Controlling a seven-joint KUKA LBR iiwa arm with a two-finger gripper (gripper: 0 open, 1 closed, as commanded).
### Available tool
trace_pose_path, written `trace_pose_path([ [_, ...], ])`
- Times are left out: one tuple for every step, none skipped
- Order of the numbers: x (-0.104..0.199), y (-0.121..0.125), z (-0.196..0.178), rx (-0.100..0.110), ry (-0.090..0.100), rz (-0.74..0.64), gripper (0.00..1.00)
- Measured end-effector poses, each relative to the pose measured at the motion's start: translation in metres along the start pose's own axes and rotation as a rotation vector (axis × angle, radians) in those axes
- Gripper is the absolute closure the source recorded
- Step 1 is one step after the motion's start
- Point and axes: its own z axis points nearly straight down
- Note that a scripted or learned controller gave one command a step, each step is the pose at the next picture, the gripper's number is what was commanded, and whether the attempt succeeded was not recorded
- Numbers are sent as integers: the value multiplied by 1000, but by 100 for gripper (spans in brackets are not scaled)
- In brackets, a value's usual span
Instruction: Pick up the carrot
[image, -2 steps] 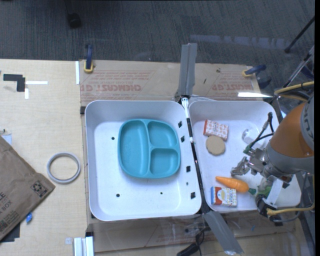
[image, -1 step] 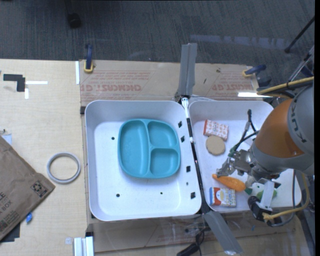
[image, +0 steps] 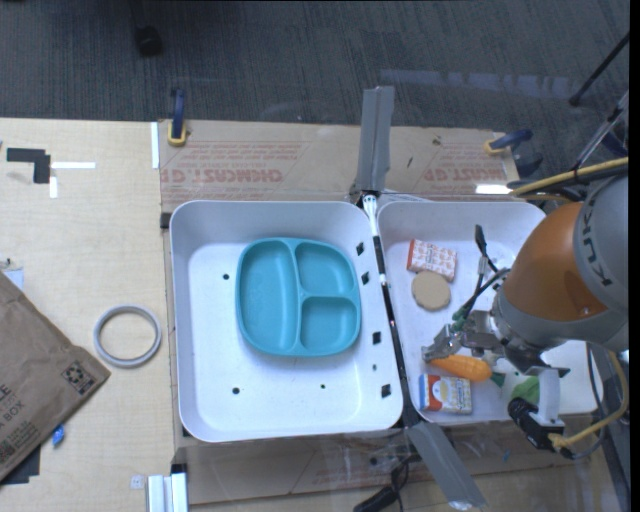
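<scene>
The carrot (image: 468, 368), small and orange, lies in the right white bin (image: 520, 215) near its front, just above a small printed packet (image: 447, 394). My gripper (image: 455, 346) sits directly over the carrot's left end, low in the bin, with the grey wrist and orange band (image: 548, 275) rising behind it to the right. The gripper's metal parts overlap the carrot, and part of it is hidden under them.
In the right bin, a round tan biscuit (image: 432, 291) and a red-and-white packet (image: 432, 258) lie behind the gripper. A green item (image: 526, 382) sits to the carrot's right. The left bin (image: 200, 380) holds a blue divided plate (image: 298, 297). A tape roll (image: 127, 334) lies on the bench.
</scene>
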Motion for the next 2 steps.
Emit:
trace_pose_path([
  [0, 0, -4, 9, 1, -1, 100],
  [78, 45, -97, 4, -7, 194, 100],
])
